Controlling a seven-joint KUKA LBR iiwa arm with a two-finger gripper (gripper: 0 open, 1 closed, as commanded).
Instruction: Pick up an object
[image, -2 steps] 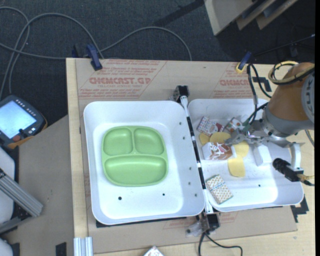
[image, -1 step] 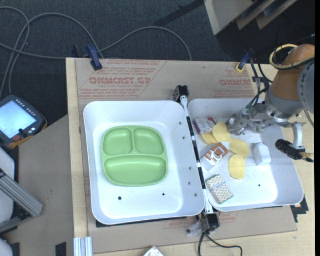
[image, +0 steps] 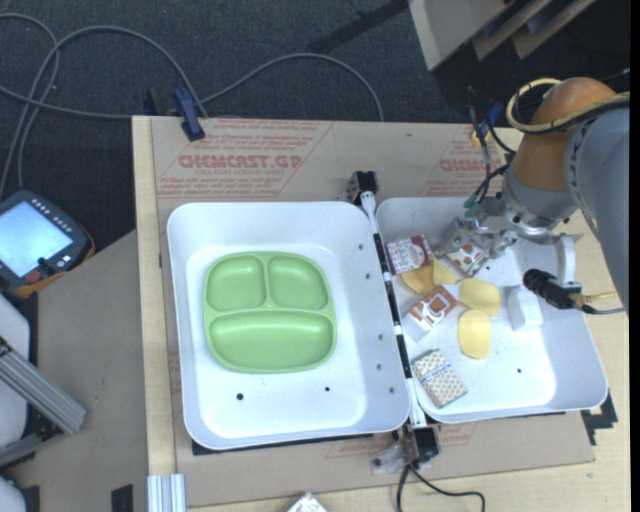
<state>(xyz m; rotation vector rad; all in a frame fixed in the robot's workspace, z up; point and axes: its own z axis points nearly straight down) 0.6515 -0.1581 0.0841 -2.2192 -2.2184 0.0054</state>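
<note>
right bin (image: 560, 385): small red-and-white packet (image: 467, 258), at the far end, beneath the gripper (image: 478, 236); yellow pieces (image: 478, 296) near it; grip state: cannot tell; left bin (image: 190, 300): green divided tray (image: 268, 311)

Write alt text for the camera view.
A grey arm with an orange band reaches from the right over the right white bin, its gripper low among small packets and yellow pieces. The left white bin holds a green three-compartment plastic tray.
</note>
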